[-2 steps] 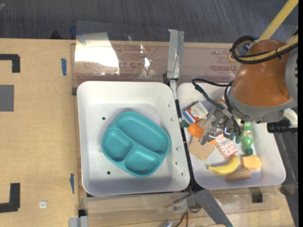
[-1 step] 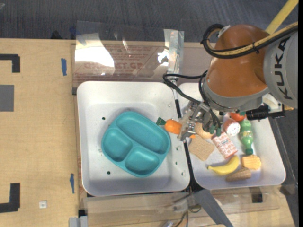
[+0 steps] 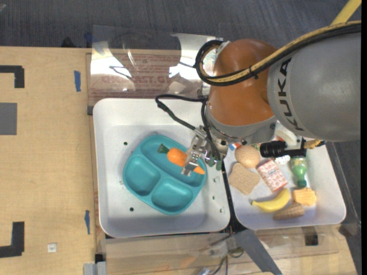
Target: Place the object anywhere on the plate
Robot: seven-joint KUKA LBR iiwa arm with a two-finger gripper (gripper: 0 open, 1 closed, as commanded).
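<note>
Looming largest, closest to the lens, is the grey arm (image 3: 321, 85) with its orange band (image 3: 241, 85), reaching in from the right and hanging over the seam between the two white bins. Black cables loop around the wrist.

Below it the gripper (image 3: 194, 160) points down into the left bin (image 3: 109, 153), over the upper right compartment of the teal divided plate (image 3: 155, 182). An orange carrot with a green top (image 3: 175, 155) lies in that compartment, partly under the metal fingers, which are right at the carrot; whether they are apart or clamped on it I cannot tell from here.

Over in the right bin (image 3: 332, 211) sits a cluster of toy food: a banana (image 3: 272, 201) near the front, a slice of bread (image 3: 244, 179) beside it, a red and white packet (image 3: 272, 175), a pale roll (image 3: 247, 155), a dark bottle (image 3: 278, 149), and a green piece (image 3: 299, 169).

Beyond the bins, a clear plastic sheet (image 3: 143, 67) glints, and a pale wooden bench (image 3: 43, 153) runs off to the left.
</note>
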